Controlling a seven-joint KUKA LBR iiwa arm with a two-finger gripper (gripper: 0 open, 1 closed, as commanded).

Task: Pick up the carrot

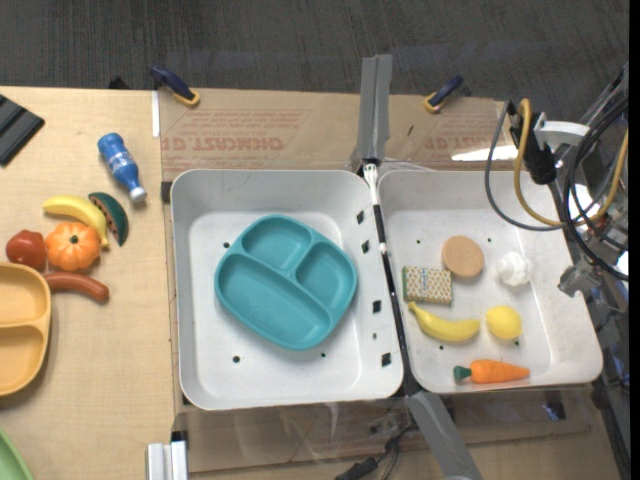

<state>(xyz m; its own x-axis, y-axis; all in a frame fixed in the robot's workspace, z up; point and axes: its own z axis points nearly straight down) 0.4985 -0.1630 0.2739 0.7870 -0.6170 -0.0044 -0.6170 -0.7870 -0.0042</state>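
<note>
The carrot (492,372), orange with a green stub at its left end, lies on its side near the front edge of the right bin (570,363). It rests flat on the bin floor with nothing touching it. Grey arm hardware and looping cables (585,253) stand at the right edge of the view, beyond the bin's right wall and above the carrot's corner.
Sharing the right bin are a banana (447,325), a lemon (503,323), a speckled sponge block (428,285), a round tan cookie (463,256) and a white lump (513,269). A teal divided plate (287,281) lies in the left bin. Toy foods and a blue bottle (121,167) sit on the bench to the left.
</note>
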